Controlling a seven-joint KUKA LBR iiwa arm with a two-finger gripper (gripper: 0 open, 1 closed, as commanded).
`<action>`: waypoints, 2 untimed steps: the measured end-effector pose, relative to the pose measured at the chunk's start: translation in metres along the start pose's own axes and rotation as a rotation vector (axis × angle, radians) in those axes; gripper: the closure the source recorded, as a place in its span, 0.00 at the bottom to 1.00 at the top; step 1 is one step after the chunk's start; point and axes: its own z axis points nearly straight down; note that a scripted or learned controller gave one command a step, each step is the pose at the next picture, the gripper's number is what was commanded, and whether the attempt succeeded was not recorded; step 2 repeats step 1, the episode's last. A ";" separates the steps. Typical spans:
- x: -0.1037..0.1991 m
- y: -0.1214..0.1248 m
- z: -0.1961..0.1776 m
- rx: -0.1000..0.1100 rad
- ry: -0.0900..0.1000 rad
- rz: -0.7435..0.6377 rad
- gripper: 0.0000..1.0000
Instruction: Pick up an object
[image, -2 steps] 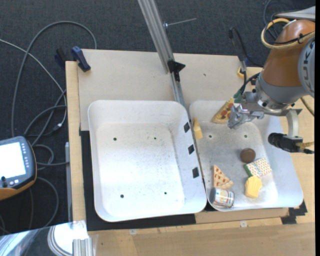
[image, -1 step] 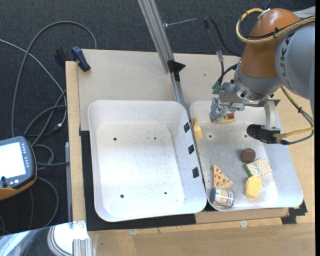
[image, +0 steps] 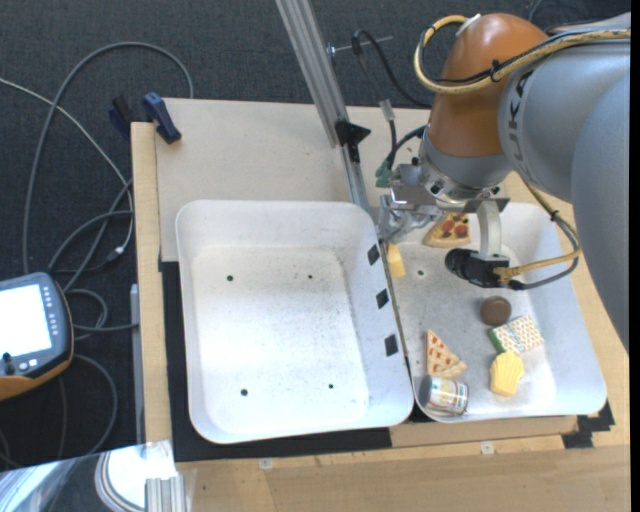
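At the far left corner of the right bin, the tool hangs low over a small yellow block by the dividing wall; I cannot tell its state. A descent here risks clipping that wall or nudging the block aside. The pizza slice just beside it could get dragged along.

Wooden desk, blue clamp at its corner, handheld screen and cables on dark carpet
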 end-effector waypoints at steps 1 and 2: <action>0.045 0.009 -0.009 -0.002 -0.001 0.001 1.00; 0.045 0.009 -0.009 -0.002 -0.001 0.001 1.00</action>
